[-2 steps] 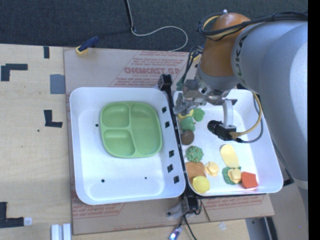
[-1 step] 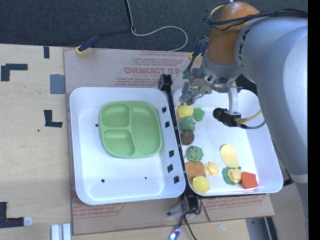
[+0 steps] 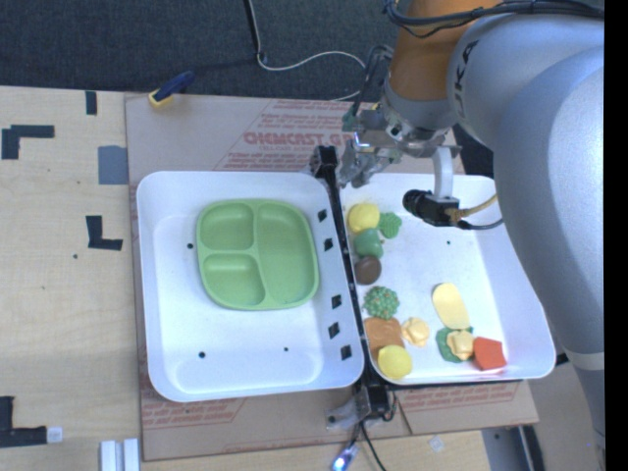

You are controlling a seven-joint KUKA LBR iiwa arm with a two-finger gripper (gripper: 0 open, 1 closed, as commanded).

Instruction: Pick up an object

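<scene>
Red lettering is printed upside down on the cardboard sheet [image 3: 285, 130] under the bins, too garbled from here to read for certain. On the counter [image 3: 59, 263] sit two shallow white bins side by side. The left bin [image 3: 162, 361] holds a green divided plate [image 3: 257, 253] with three compartments, lying flat near its middle. The right bin [image 3: 520, 302] holds a scatter of toy food: a yellow lemon-like piece [image 3: 363, 216] at about 11 o'clock in the bin with a green piece [image 3: 391, 227] touching it, a brown round piece [image 3: 368, 269] just below, a green broccoli-like piece [image 3: 381, 302] at the left wall, an orange block [image 3: 383, 333] and a yellow ball [image 3: 394, 362] towards 7 o'clock, a pale yellow oval [image 3: 450, 305] near the middle, and a red block [image 3: 489, 353] at 5 o'clock. The claw [image 3: 358, 165] hangs over the bin's 11 o'clock corner, just above the lemon-like piece; I cannot tell how it is set. A blue and yellow clip [image 3: 171, 87] lies on the counter at 11 o'clock.
</scene>
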